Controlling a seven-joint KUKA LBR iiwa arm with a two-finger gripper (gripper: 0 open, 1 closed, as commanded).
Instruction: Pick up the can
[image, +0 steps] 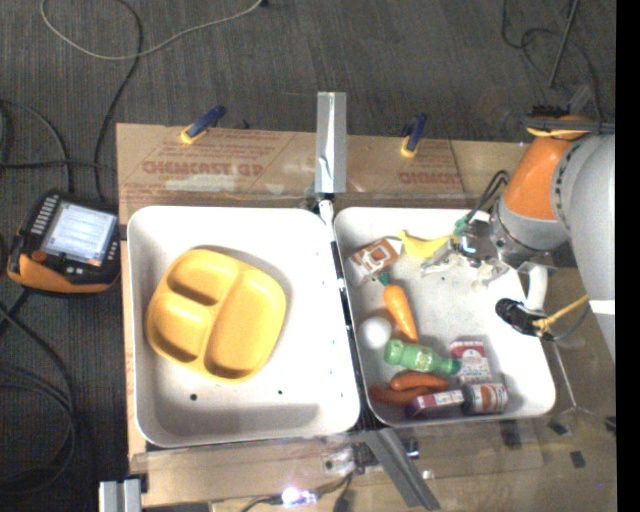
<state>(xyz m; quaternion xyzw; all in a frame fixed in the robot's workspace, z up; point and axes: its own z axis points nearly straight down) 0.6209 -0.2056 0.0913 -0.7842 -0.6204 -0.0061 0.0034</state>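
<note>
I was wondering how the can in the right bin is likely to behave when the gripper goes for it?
The can looks rigid, so it should not deform. It appears to lie on its side, so a nudge may roll it. The bottle and green bottle lie close by, so they may shift too.

I am seeing open floor in the right bin (535, 345) toward three o'clock; a carrot (401, 311), green bottle (420, 356) and sausage (412, 383) are crowding seven o'clock.
</note>
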